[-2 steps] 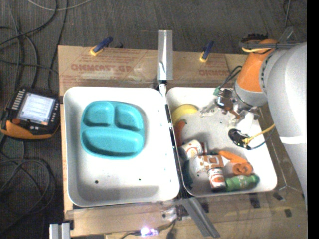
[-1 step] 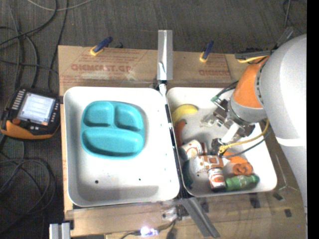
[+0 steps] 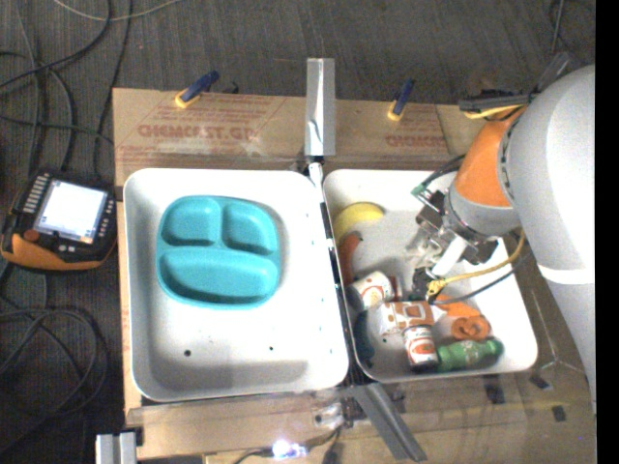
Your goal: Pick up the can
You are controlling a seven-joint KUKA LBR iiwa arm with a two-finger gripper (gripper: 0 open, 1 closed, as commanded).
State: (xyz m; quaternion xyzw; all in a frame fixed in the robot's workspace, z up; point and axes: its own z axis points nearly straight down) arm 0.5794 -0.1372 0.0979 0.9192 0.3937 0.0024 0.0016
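Two white bins (image 3: 140, 356) on cardboard (image 3: 135, 129) — dark carpet (image 3: 58, 394), cables (image 3: 58, 75) around.

Just left of the gripper (image 3: 432, 259) lies a yellow ball (image 3: 358, 217) beside a white can (image 3: 373, 288) with red markings. Below the gripper sit an orange piece (image 3: 469, 327), a green bottle (image 3: 468, 353) and a red-and-white can (image 3: 419, 345). Far to its left, the white bin (image 3: 232, 365) holds a turquoise tray (image 3: 221, 250).
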